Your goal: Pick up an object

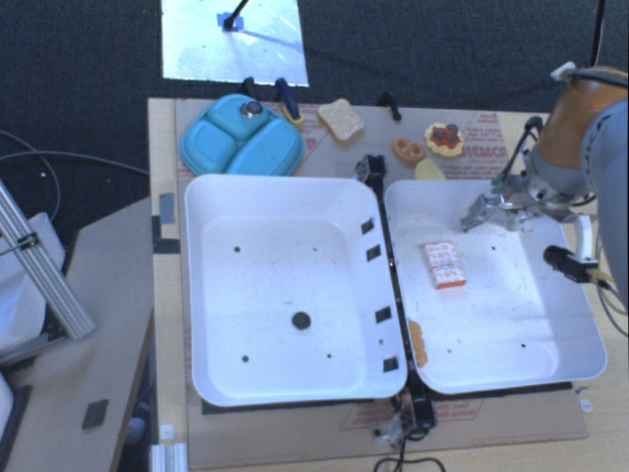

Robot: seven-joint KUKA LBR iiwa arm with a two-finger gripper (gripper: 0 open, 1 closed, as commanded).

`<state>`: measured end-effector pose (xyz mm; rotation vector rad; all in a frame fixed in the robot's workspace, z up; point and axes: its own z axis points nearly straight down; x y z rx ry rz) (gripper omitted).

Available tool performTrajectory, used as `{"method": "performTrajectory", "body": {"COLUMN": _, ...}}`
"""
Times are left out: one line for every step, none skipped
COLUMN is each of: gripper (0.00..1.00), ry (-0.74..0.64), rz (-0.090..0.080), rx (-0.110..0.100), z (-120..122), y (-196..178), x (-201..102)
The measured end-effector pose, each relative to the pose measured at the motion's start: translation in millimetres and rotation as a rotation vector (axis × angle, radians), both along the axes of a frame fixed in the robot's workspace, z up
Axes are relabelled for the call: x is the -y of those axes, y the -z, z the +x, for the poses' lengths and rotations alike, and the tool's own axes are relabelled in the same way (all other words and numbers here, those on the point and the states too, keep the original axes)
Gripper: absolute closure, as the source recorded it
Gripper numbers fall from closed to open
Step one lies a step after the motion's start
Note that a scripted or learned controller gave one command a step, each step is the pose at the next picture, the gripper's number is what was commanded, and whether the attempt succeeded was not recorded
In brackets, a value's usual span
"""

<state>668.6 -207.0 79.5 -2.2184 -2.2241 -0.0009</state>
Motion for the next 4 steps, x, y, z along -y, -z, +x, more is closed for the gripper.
{"method": "performTrajectory", "body": {"gripper": 0.0, "ry": 0.001, "rz": -0.004, "rx": 0.009, "z": -64, "y": -9, "x": -38}}
{"method": "performTrajectory", "body": {"gripper": 0.0, "ry": -0.002, "rz": -0.004, "rx": 0.011, "z": -5, "y": -8, "x": 1}}
{"method": "performTrajectory", "body": {"gripper": 0.0, "ry": -0.009, "rz": 0.002, "rx": 0.004, "z": 2, "y": -6, "x": -86}}
{"method": "performTrajectory", "body": {"gripper": 0.0, "ry": 0.001, "rz": -0.003, "rx": 0.008, "z": -49, "y": -8, "x": -70}}
